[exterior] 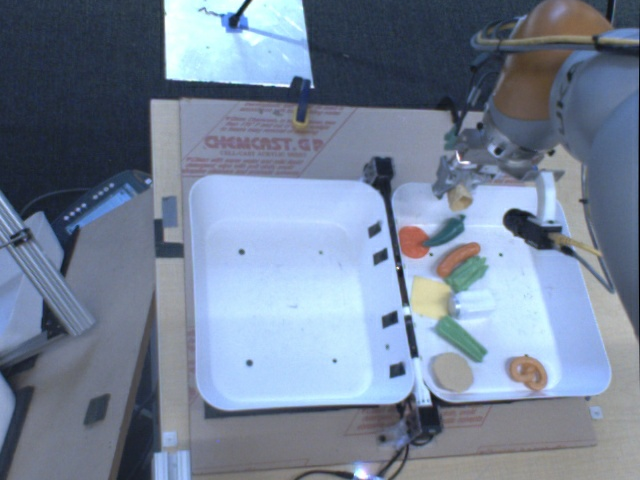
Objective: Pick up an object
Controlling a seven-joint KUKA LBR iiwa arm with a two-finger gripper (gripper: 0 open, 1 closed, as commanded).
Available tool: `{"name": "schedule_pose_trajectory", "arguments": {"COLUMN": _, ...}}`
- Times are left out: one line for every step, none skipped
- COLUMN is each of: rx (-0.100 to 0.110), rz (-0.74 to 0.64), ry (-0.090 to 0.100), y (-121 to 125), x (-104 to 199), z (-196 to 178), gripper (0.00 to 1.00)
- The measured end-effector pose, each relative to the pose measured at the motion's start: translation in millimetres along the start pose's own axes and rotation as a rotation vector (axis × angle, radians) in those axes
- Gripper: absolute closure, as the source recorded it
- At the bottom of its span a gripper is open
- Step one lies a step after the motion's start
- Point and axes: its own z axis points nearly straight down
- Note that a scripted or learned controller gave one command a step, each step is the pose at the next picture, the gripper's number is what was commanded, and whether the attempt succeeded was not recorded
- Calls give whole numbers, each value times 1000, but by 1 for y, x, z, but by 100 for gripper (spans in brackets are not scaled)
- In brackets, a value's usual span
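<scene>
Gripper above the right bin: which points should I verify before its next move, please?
1. The gripper is over the right bin, near its far rim: ok.
2. The tan piece at the gripper's tip is truly gripped: cannot tell.
3. The green pepper and red disc lie close by, with nothing on top of them: ok.
4. The orange sausage and yellow slice lie apart from the gripper: ok.
5. Height of the gripper above the bin floor: cannot tell.

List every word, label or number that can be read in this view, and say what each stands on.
"CHEMCAST GP": large red letters on the brown sheet, at its far end.
Smaller red lines above and below that name: too small to read.
Red print at the same sheet's near edge: too blurred to read.
Markings on the grey keypad unit at the left: too small to read.
</scene>
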Motion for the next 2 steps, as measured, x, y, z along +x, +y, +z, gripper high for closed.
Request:
{"name": "schedule_pose_trajectory", "arguments": {"rx": 11, "rz": 2, "ry": 0, "y": -11, "x": 35, "z": 7, "gripper": 100}}
{"name": "schedule_pose_trajectory", "arguments": {"rx": 8, "rz": 3, "ry": 0, "y": -1, "x": 51, "z": 7, "gripper": 100}}
